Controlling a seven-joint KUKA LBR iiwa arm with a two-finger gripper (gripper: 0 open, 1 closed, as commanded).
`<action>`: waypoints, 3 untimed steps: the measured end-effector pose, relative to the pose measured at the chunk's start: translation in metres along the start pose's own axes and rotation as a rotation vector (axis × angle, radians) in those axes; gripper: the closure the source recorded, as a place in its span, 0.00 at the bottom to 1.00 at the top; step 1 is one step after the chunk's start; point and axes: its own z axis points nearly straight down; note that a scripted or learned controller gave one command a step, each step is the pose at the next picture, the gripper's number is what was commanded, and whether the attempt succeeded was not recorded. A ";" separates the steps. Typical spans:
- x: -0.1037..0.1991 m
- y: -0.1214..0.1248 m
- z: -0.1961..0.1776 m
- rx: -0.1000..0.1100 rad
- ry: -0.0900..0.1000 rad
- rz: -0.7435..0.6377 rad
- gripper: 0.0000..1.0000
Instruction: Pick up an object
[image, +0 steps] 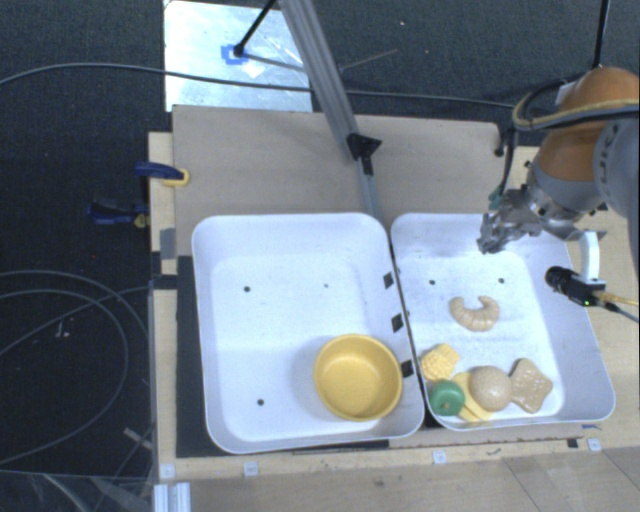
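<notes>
Hidden, cropped and unclear parts around the right bin (560, 330)

The arm (590, 130) above that bin's far right corner is cut off by the picture's right edge, so only its orange band and wrist show. The gripper (493, 240), over the bin's far rim, is too small and dark to tell how its fingers stand. In the bin's near corner, the green toy (447, 398) and round beige piece (489, 386) overlap a yellow piece (470, 410), hiding most of it.
</notes>
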 end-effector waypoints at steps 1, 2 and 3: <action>0.000 0.000 -0.066 -0.003 0.000 0.001 1.00; 0.000 0.001 -0.085 0.001 0.001 0.000 1.00; 0.053 0.000 -0.079 0.004 0.004 -0.002 1.00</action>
